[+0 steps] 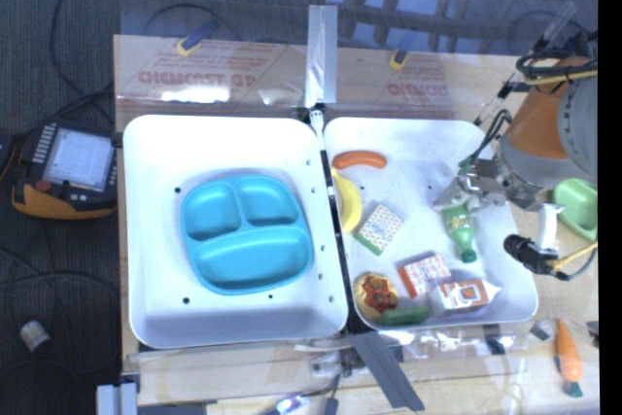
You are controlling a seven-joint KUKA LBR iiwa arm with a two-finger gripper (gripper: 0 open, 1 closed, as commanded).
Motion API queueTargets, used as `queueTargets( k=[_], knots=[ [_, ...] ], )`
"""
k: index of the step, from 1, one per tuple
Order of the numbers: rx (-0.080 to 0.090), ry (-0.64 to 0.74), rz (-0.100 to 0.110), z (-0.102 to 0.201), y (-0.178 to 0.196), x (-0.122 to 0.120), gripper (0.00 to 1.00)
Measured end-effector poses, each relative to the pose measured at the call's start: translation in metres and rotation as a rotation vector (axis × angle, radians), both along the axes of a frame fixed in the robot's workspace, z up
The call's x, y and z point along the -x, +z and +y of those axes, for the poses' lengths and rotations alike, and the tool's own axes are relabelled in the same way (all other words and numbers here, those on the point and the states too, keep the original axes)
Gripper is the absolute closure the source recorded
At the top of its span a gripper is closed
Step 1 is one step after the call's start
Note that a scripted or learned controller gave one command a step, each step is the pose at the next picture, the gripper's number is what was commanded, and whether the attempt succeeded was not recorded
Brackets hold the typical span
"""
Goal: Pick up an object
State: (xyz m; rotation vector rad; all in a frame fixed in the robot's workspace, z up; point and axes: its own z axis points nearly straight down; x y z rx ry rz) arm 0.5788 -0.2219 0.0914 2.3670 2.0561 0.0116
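Lying in right bin (428,136), under pincer (465,199): green bottle (463,235). Judged light, rigid, slick plastic; best gripped across its body. Pincer spread: cannot tell. Neighbours: hot dog (360,159), banana (348,199).

A single fixed camera looks down at a slant on two shallow white plastic bins (146,306) set side by side.

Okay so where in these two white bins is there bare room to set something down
Left bin: bare floor rings the blue divided plastic tray, widest at its back-left corner. Right bin: open floor behind the orange sausage, toward the gripper. The front is crowded with small boxes and toy food.
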Motion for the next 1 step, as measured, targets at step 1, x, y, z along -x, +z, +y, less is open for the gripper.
queueTargets(
  k=[1],
  knots=[
    [0.003,-0.273,0.013,0.0139,0.1087,-0.0394,1.0]
  ],
)
